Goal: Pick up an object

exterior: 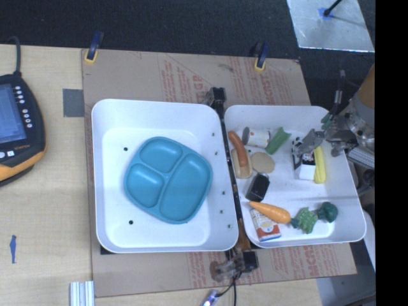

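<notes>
The camera view showed two shallow white bins side by side on the bench: the left white bin (102,171) held a blue moulded plastic plate with three compartments (168,179), and the right white bin (357,225) held the loose items. The two-finger gripper (305,148) stood over the upper right part of the right bin, reaching in from the right edge. Whether its fingers were apart or together could not be determined, as the metal parts were small and blurred. A small black-and-white block (306,167) lay just below the gripper, and a yellow elongated plastic piece resembling a banana (319,166) lay just beside it to the right, its long axis running up and down the view. Both were the nearest candidates for a pick. Well apart, toward the bin's lower edge, lay an orange plastic carrot (270,211), a green broccoli-like toy (306,219) and a small red-and-white carton (265,227). In my judgement no object was yet held, and a short descent would be required.
</notes>
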